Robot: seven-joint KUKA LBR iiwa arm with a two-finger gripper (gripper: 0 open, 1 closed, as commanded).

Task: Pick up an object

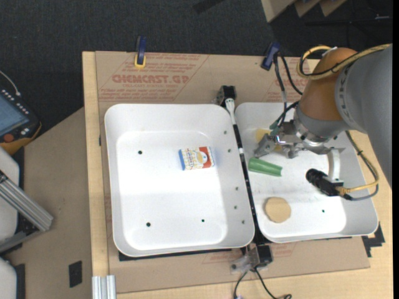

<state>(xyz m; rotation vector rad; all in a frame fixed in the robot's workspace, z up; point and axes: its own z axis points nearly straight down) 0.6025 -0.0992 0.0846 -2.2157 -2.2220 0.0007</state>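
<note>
Green object (pixel 265 167) lies just below the gripper (pixel 269 143), grip state unclear.

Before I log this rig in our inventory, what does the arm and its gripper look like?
The arm is a thick, rounded grey tube with an orange band just above the wrist. Below the band sits a grey metal wrist housing, then the gripper, a cluster of small silver parts. Yellow and black cables loop round the orange band, and another yellow cable trails lower down to a black connector.
</note>
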